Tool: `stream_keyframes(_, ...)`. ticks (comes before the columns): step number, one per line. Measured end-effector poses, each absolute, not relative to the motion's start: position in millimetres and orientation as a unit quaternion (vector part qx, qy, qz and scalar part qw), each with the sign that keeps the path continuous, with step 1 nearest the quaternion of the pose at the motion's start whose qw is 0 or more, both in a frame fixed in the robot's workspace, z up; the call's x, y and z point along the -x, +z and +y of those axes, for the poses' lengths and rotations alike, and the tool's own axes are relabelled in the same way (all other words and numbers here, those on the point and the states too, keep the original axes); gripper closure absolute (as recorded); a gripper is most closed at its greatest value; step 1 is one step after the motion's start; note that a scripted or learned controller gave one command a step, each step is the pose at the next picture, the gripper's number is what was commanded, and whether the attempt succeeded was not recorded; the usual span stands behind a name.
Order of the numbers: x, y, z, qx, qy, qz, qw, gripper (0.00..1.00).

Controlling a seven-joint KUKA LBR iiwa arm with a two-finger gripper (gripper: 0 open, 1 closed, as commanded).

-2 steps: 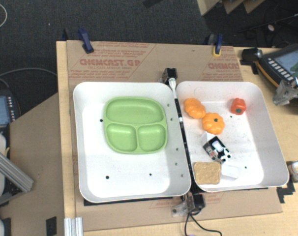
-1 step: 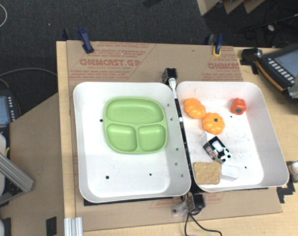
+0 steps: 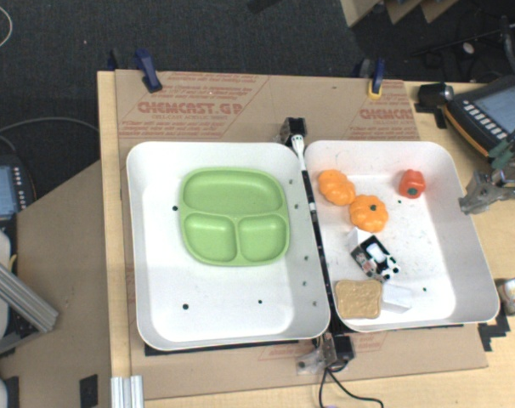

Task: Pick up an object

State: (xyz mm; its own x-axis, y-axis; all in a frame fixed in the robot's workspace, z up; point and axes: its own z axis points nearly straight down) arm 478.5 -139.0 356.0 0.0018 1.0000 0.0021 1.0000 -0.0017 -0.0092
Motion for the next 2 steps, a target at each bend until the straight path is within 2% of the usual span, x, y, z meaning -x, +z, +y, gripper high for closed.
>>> stream_keyframes(1,-480.4,372,-140,0.707,-0.0010,-0.707,-0.003,1.00)
stream_keyframes(2,-532.1,545,-107,0.705,-0.0065,-0.709,-0.010,1.00)
